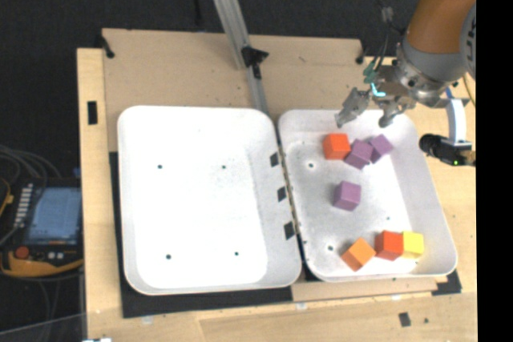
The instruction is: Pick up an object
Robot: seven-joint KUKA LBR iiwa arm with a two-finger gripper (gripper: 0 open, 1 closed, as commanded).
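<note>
No legible text, no labels, brands, numbers or signs — bins (200, 124), blocks (347, 195), bench (160, 44) all unmarked

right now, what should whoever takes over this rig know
Gripper: open, holding nothing, above the far edge of the right bin.
Blocks, all in the right bin: orange cube and two purple cubes clustered just below the gripper; a lone purple cube mid-bin; orange, red and yellow cubes along the near edge.
Done: nothing picked yet.
Left: descend, grasp one block, lift.
</note>
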